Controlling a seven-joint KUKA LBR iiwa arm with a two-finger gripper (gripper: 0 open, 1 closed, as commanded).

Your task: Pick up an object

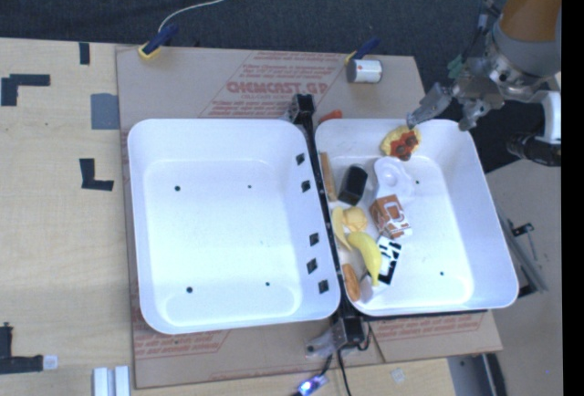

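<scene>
Objects for picking lie heaped in the right bin (474, 230), toward its left half. Nearest our gripper (447, 107) we see a small yellow-and-red item (401, 142) against the far wall of that bin, lumpy in outline with a dark patch on it. Nearer the camera lie a black block (352, 183), a white cup-like piece (391, 175), a brown-and-white carton (391, 215), a yellow banana (364, 250) and a black-and-white patterned card (389, 261), all crowded together and touching or overlapping.

Our gripper hangs above the far right corner of the right bin, its two fingers spread apart with nothing between them. One fingertip (413, 119) points down at the yellow-and-red item, just beside its upper right edge; we cannot tell if they touch. The rest of the pile sits well apart from the fingers.

On the cardboard sheet (237, 84) under the bins we read red print, "CHEMCAST G.P". The carton's marks are too small for us to read.
</scene>
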